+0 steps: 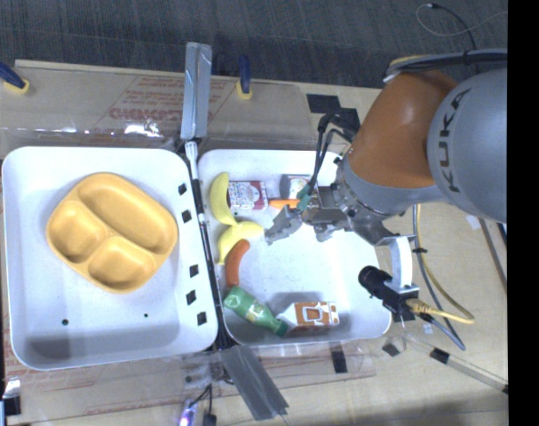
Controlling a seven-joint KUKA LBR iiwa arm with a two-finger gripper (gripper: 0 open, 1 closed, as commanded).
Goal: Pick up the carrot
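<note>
The carrot shows as a thin orange sliver in the upper middle of the right bin. It lies just right of a red and white packet, and the gripper body partly covers it. My gripper hangs low over the middle of this bin, directly below and beside the carrot. Its two grey fingers are spread apart with nothing between them. The carrot rests on the bin floor, not in my grasp.
The right bin also holds two yellow bananas, an orange-red sausage shape, a green bottle and an orange carton. A yellow divided tray lies in the left bin. Cables trail at the right.
</note>
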